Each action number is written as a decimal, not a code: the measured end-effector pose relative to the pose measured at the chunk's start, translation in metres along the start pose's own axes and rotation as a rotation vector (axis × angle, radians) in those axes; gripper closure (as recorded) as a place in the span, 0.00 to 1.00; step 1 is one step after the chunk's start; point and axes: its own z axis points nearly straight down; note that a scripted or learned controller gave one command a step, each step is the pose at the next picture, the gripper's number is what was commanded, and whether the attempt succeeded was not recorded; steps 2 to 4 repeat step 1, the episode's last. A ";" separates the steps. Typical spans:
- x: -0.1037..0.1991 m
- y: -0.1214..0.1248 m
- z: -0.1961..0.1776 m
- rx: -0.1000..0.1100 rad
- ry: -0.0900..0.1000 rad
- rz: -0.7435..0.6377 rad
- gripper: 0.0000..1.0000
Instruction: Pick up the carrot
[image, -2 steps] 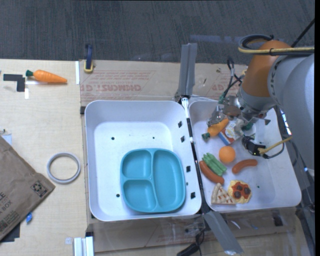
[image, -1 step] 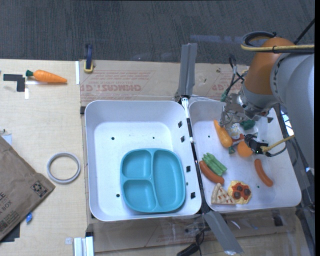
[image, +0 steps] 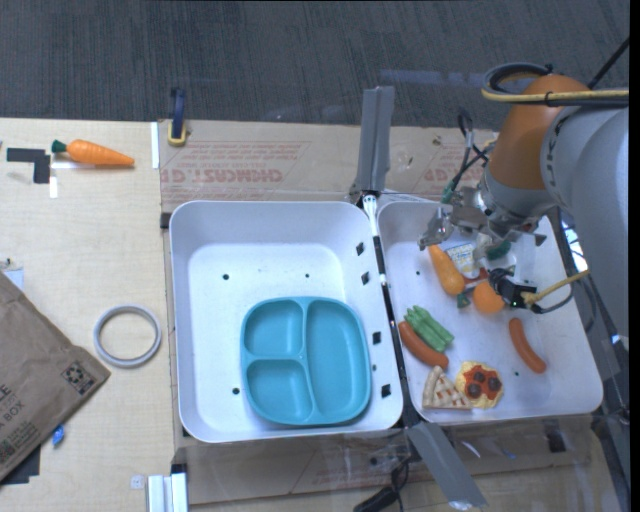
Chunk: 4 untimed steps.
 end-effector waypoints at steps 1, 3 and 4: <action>-0.013 -0.020 -0.028 0.024 -0.003 0.246 0.00; -0.013 -0.020 -0.028 0.024 -0.003 0.246 0.00; -0.013 -0.020 -0.028 0.024 -0.003 0.246 0.00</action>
